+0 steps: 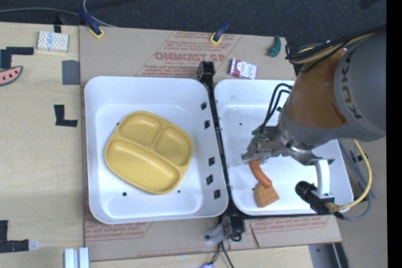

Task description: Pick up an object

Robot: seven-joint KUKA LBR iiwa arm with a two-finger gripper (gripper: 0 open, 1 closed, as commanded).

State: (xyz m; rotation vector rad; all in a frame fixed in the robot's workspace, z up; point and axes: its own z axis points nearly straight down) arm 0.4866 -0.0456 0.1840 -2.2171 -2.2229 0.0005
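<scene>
Orange piece [261,174]: a sausage-like orange item lying on the floor of the right bin [242,111], near its front, slanted from upper left to lower right.
Tan piece [266,196]: a small waffle-textured brown item touching the lower end of the orange piece, close to the front wall of the right bin.
Pincer [259,151]: low over the right bin, directly above the upper end of the orange piece. Whether it is spread or pressed together cannot be told from this angle, and nothing is seen pinched in it.
Arm [342,94]: grey body with an orange band, entering from the right and covering much of the right bin. The letters "KU" can be read on the grey casing; the rest is cut off.
Black fitting [309,191]: a dark cylindrical part at the right bin's front, with a yellow cable running beside it.
Left bin [100,97]: holds a yellow divided tray [148,151] with three compartments, lying flat and turned at an angle.
Divider: black clips join the two bins along their shared wall.
Cardboard sheet [182,56]: lies under both bins; red print reads "CHEMCAST GP".
Small packet [242,68]: red and white, on the cardboard behind the right bin; its print is too small to read.
Table [31,135]: pale wood surface with black tape marks and a checkered white pad [53,42] at far left.
</scene>
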